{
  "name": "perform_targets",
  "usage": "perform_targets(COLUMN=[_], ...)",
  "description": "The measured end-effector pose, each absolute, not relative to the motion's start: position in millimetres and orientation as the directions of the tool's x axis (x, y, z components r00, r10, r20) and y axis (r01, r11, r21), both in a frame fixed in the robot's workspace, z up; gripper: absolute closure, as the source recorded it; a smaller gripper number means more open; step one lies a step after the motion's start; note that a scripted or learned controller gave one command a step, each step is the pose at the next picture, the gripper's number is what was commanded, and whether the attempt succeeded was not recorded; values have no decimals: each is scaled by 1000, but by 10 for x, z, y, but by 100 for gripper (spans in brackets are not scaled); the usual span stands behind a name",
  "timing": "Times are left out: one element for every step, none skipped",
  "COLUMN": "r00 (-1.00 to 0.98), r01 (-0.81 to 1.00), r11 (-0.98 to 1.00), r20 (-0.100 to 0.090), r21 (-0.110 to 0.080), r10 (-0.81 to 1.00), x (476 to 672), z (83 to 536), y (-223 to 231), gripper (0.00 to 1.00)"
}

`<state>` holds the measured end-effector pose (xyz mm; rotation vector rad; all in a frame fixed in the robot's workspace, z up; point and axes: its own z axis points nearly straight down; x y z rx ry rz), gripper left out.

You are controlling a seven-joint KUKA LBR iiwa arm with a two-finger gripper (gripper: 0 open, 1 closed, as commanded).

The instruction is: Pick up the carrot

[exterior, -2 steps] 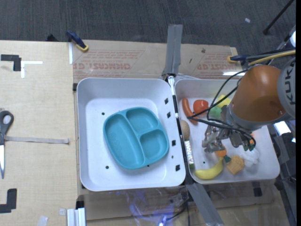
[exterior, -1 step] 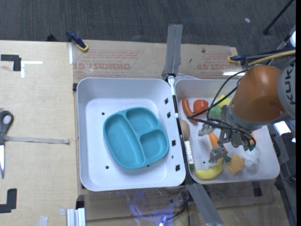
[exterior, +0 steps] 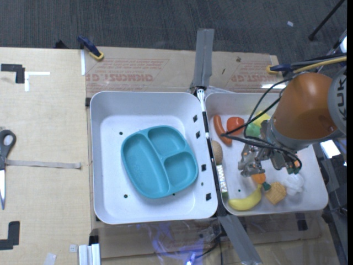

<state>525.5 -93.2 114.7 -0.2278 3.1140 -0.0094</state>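
While the metal claw (exterior: 252, 163) hangs low in the right white bin (exterior: 314, 202), its grip state unreadable, directly over a small orange carrot piece (exterior: 258, 177), the approach step appears underway, and closing squarely on it comes next.

Crowded around the shallow white right-hand bin (exterior: 309, 203): yellow plastic banana (exterior: 246, 201) and corn cob (exterior: 275, 192) along its near wall, red pepper (exterior: 234, 123) toward its far wall. Open white floor left of that bin, around the blue divided plate (exterior: 159, 160).
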Motion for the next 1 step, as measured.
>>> perform_targets(r00=[-989], r01=[-145], r11=[989], r20=[-19], r21=[-7], r10=[-145], x=[5255], z=[1147], y=[-931], gripper=[0])
